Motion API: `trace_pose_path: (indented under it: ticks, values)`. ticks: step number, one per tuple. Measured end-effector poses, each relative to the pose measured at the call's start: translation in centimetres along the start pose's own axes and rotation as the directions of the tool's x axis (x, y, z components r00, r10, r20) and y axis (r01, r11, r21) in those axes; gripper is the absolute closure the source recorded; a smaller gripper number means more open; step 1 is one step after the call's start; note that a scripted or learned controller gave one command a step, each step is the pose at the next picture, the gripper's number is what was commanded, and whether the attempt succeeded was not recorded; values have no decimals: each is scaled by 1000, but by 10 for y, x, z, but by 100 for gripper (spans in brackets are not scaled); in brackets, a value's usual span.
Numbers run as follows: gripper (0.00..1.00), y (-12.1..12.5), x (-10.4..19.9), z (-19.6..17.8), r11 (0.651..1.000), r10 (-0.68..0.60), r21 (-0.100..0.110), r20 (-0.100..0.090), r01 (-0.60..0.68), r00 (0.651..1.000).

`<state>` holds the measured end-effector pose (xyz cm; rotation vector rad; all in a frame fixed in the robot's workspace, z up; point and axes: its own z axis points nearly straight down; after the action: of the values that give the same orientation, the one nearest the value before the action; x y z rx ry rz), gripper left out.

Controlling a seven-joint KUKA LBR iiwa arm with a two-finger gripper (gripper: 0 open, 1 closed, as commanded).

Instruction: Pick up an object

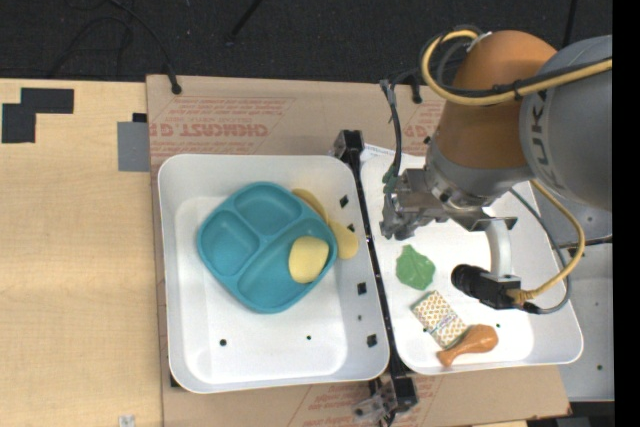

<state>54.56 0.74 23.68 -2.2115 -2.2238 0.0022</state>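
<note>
Where bins [190, 215] sit: two (white).

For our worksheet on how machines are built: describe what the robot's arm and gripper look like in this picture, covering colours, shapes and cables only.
The arm is smooth, rounded grey, with a broad orange band above the wrist. A yellow cable loops over that band beside black ones, and part of a dark letter marking shows on the grey casing. Below sits the gripper, a boxy unit of dark grey metal.

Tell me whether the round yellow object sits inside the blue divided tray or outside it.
Inside. The round yellow object rests in a compartment at the right end of the blue divided tray.
</note>
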Motion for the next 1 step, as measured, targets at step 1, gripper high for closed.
trace_pose_path:
  ticks: [1]
  values:
    - [100, -31, 45, 10, 1000, 1, 3, 1, -1, 1000]
